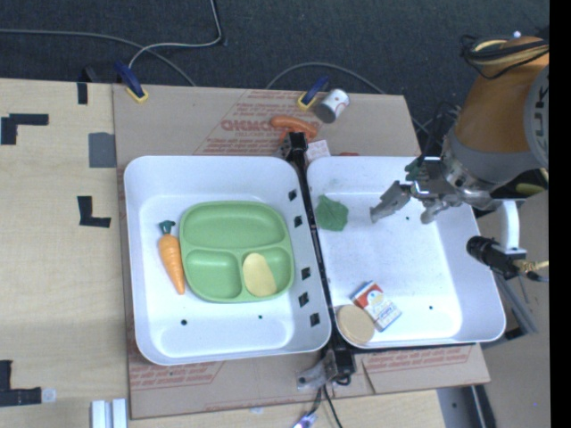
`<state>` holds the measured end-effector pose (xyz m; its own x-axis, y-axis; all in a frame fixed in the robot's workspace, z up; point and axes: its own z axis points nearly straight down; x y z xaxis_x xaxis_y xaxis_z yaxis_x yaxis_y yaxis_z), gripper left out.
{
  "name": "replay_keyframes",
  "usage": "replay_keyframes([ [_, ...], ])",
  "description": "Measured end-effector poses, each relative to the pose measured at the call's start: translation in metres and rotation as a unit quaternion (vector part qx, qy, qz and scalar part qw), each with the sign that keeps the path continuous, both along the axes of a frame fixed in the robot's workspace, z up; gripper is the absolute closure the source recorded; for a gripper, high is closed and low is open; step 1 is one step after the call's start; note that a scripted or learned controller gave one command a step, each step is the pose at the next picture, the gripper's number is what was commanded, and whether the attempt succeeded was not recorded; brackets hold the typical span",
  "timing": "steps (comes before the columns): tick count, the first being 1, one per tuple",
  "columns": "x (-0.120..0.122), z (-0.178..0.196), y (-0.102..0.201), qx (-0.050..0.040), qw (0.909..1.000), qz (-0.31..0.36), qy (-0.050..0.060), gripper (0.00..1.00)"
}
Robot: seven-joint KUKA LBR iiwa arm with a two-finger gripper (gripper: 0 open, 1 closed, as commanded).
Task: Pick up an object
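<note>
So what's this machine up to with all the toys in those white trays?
A grey robot arm with an orange band reaches in from the right, its claw hovering over the right white bin with nothing between its fingers. That bin holds a small green soft piece, a red and white carton and a round tan disc. The left white bin holds a green divided plate with a yellow piece in it, and an orange toy carrot beside it.

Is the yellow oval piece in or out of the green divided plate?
In: the yellow oval piece lies in the green divided plate's lower right compartment.
</note>
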<state>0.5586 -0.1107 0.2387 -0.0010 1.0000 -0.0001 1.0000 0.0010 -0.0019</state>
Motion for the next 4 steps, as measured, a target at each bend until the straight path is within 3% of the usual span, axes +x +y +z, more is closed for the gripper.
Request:
replay_keyframes([
  [1, 0.018, -0.114, 0.007, 0.0006, 1.0000, 0.000, 0.002, 0.00],
  [2, 0.065, -0.153, 0.014, 0.0003, 1.0000, 0.000, -0.002, 0.00],
  [3, 0.090, -0.153, 0.014, 0.0000, 1.0000, 0.000, -0.002, 0.00],
  [4, 0.091, -0.153, 0.014, -0.0002, 1.0000, 0.000, -0.002, 0.00],
])
